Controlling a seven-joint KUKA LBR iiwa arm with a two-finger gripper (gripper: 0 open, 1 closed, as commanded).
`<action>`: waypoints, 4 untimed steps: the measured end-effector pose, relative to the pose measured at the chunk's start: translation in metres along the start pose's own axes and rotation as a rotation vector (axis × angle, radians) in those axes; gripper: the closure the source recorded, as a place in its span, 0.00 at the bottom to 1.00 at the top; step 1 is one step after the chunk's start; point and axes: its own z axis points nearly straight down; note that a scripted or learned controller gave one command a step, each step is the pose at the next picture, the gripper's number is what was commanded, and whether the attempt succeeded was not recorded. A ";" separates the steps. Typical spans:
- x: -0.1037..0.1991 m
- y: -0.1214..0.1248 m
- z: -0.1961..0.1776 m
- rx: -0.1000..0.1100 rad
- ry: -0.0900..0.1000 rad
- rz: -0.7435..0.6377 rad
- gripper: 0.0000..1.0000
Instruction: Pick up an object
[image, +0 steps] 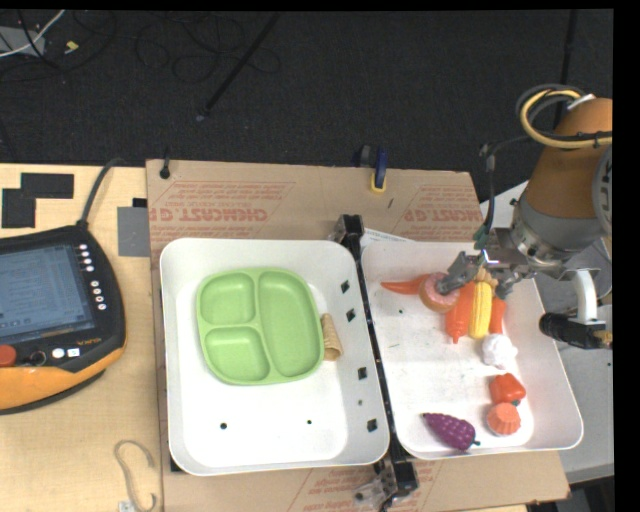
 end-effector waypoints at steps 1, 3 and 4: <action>0.000 0.003 -0.008 -0.014 -0.002 -0.002 0.00; -0.004 0.002 0.085 -0.008 -0.001 -0.002 0.00; -0.002 0.004 0.111 -0.016 -0.004 -0.003 0.00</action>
